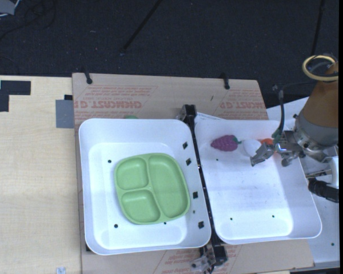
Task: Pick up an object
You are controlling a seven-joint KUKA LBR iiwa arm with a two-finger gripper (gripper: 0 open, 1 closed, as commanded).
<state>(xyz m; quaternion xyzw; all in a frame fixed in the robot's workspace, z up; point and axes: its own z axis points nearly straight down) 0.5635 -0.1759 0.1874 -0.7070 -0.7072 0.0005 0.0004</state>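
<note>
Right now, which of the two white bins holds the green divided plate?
The left bin, far from the gripper. The green divided plate lies flat in its middle. The right bin holds a purple grape bunch near its far edge.

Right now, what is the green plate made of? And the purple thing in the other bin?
The green plate looks like plastic: one even pale green, smooth, with three moulded sections and rounded edges. The purple thing is harder to tell. It looks bumpy and dull, shaped like a bunch of grapes with a bit of green at one end, so probably a rubber or plastic toy fruit.
</note>
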